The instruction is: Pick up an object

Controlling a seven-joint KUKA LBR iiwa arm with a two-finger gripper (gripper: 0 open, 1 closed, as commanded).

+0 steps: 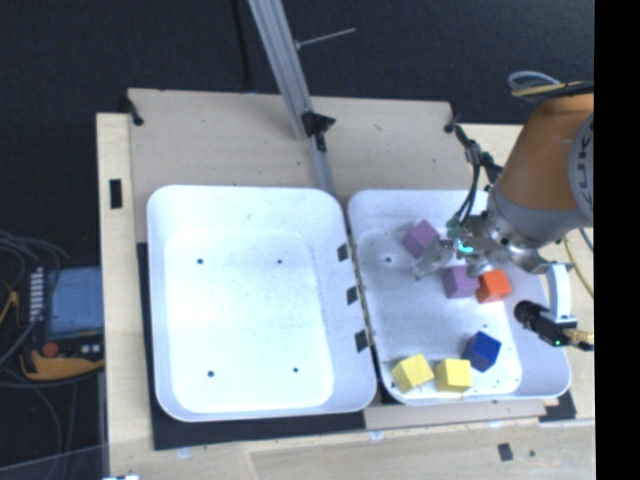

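Gripper (440, 258) btwn two purple blocks (421, 236), upper one sits corner-up, tilted.

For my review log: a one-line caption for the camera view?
Gripper low in right white bin, among purple cubes; orange, blue, yellow cubes nearby.

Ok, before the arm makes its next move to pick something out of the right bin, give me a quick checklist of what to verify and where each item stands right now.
1. Tool is over the right bin, which holds the blocks: ok.
2. A target lies close: the tool sits between the upper purple block and the lower purple block: ok.
3. A block between the fingers: cannot tell, they are too small and blurred.
4. Room around the lower purple block: not ok, the orange block touches it.
5. Other targets stand free: the blue block is apart; the two yellow blocks sit side by side at the front wall: ok.
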